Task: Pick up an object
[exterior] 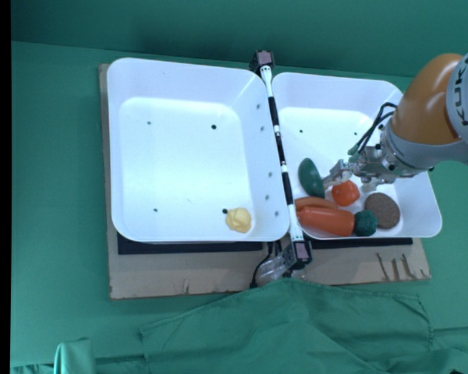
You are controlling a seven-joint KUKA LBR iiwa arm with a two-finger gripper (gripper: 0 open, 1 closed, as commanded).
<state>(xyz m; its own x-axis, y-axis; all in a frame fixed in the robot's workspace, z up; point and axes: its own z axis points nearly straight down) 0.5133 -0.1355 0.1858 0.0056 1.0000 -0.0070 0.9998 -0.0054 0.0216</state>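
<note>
Yellow lump [238, 220] in left bin [140, 76]; vegetables [325, 219] fill right bin [421, 224].

The robot arm [452, 123] is grey with a big round orange band [427, 100]. Black letters are on the grey part. Thin black cables [372, 135] loop by its silver metal gripper [345, 172].

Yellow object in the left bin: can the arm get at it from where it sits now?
Probably yes. The yellow object lies alone near its bin's front right corner; the gripper hovers over the right bin, only the divider rail between.
</note>
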